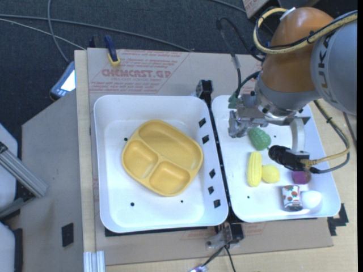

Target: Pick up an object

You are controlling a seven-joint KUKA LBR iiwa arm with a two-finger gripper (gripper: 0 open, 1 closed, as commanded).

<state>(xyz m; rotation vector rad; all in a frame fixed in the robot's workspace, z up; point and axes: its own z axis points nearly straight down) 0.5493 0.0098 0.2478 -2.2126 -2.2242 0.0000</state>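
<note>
The tool [245, 123] hangs low over the right bin [324, 149], just left of the bumpy green piece [260, 138], maybe touching it; whether it's released or clenched, I cannot tell from here. Below the green piece lie a ridged yellow corn cob [254, 168] and a round yellow lump [270, 174], then a purple bit [300, 177], a printed can [290, 198] and a smooth white egg shape [311, 199]. Far left of it, a glossy yellow three-part plate [162, 157] in the left bin [108, 152]. The board [139, 72] reads "CHEMCAST".
</note>
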